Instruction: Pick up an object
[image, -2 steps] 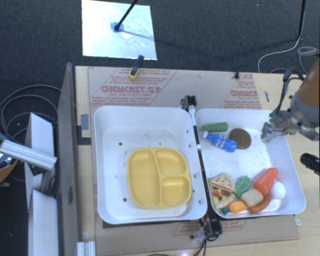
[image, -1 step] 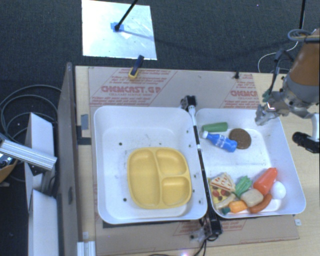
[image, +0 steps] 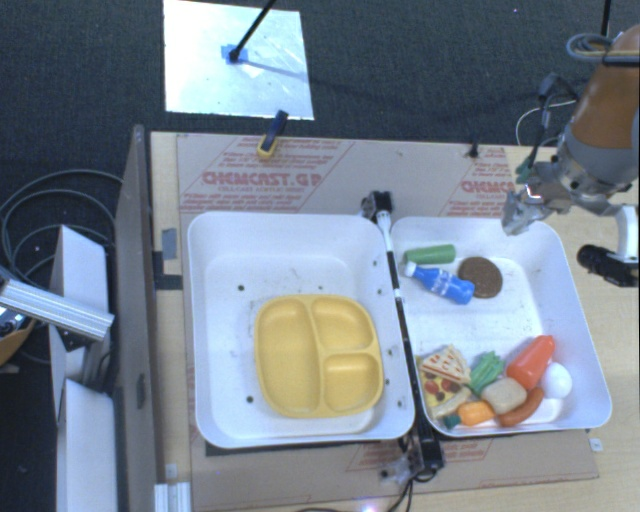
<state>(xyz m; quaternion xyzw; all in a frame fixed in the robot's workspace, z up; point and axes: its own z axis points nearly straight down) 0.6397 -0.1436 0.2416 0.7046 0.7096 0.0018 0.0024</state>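
**Above the right bin's far corner, gripper waits**

Nearest the right bin's (image: 590, 380) front wall lie toy foods; farther back, the blue bottle (image: 440, 283), long axis running left-right. Beyond it, the gripper (image: 520, 212) hovers over the far rim, holding nothing; its opening I cannot tell. The bottle lies down-left of it.

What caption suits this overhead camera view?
End effector hovers at the right bin holding toy food; yellow tray left.
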